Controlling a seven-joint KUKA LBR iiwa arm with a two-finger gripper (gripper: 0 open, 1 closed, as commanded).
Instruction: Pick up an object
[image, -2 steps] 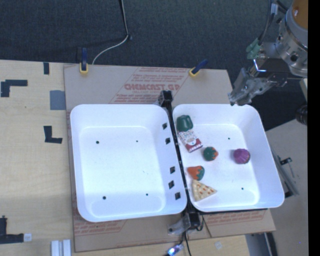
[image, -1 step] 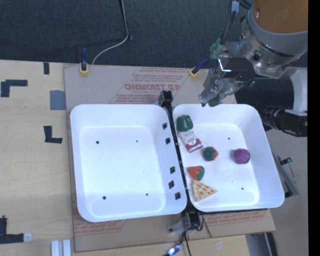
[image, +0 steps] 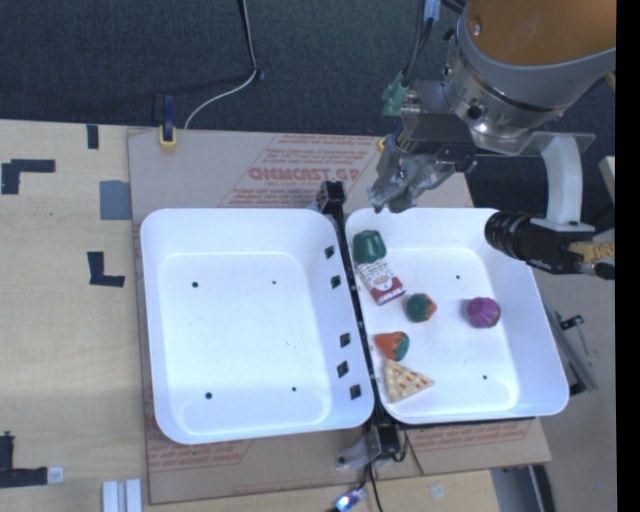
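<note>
Above the right bin (image: 520, 395)'s far rim: gripper (image: 392, 200), jaw state impossible to tell, nothing seen held. Green-capped bottle (image: 374, 266) lies just below it. Pick not yet made.

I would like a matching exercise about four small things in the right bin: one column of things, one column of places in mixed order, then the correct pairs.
Things:
1. purple round object
2. triangular tan pizza-slice toy
3. dark green round-topped object
4. red and white packet

Places:
A. nearest the bin's front edge
B. farthest from the divider
C. directly below the green object in the view
D. closest to the gripper

Pairs: 1-B, 2-A, 3-D, 4-C
</note>
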